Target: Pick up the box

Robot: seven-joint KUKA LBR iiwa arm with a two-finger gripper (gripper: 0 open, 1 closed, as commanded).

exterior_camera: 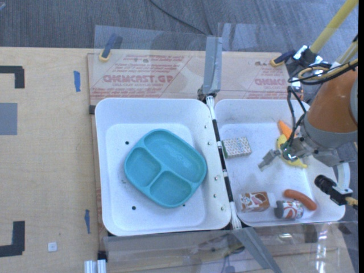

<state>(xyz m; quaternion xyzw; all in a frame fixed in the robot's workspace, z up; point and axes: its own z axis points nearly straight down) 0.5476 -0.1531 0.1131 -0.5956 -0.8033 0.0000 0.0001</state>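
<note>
Now reaching: the arm's two-finger gripper [272, 159] hangs in the right white bin [267, 114], and whether it is open or shut cannot be told; nothing shows in its grasp.
Small grey patterned box [236, 147] lies flat just left of it, near the divider; I'd centre above it, descend squarely, avoiding the brown-and-white packet [255, 201] below.

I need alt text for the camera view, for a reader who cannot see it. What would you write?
A grey and orange arm reaches into the right bin, its gripper open beside a yellow item, right of a small box. Near the bin's front lie a brown packet, a can and a sausage. The left bin holds a blue tray.
</note>
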